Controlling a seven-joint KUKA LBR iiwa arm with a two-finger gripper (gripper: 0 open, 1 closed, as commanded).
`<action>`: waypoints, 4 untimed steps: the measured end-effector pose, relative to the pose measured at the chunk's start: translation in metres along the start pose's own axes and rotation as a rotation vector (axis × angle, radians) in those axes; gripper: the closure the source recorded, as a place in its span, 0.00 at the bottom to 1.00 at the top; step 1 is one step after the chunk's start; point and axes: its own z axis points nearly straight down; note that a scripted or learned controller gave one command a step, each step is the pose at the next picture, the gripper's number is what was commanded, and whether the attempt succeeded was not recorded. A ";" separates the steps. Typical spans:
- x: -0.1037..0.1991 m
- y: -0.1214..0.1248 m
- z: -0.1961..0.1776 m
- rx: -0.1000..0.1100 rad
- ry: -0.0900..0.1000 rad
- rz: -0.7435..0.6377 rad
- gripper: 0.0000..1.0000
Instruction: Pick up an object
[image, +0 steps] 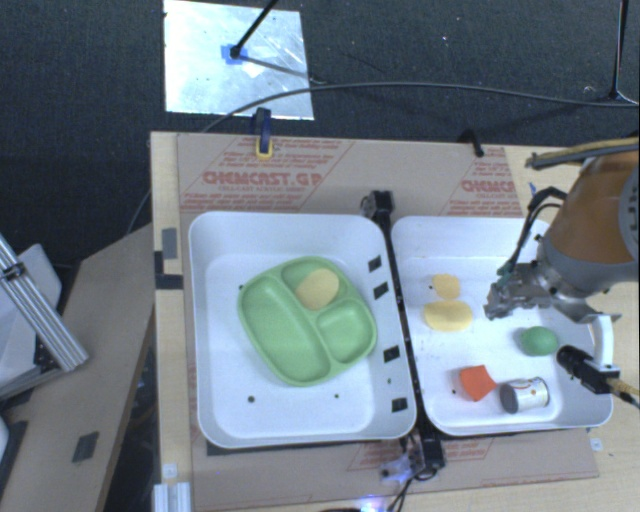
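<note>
A grey and orange robot arm reaches into the right of two shallow white bins on a cardboard-covered bench, with a pick yet to be made. In the left bin (215, 300) sits a pale green divided plate (290, 335), smooth moulded plastic with three compartments; a rounded yellow lump (318, 288) rests in its upper compartment. Across the black divider, the right bin (440, 238) carries the loose pieces: a small yellow piece (445, 287) near the middle, and just below it a longer yellow piece (448, 317), matte and soft-edged, its long axis running roughly left to right. Lower down lie an orange block (476, 382), flat-faced and angular, and beside it a shiny metal can (527, 394) tipped on its side. A round green object (538, 341) sits further right. The gripper (510, 296) hangs over the bin between the yellow pieces and the green object, and whether its fingers are spread or closed cannot be told from this angle; nothing is seen between them. The longer yellow piece lies just to the gripper's left and slightly lower, the green object to its lower right, so either looks the likeliest target, and a short sideways shift and descent would be needed.
</note>
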 end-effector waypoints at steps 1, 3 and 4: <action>-0.009 0.006 -0.048 -0.001 -0.001 -0.004 1.00; 0.042 0.011 -0.096 0.002 0.003 -0.010 1.00; 0.098 0.001 -0.099 0.004 0.003 -0.010 1.00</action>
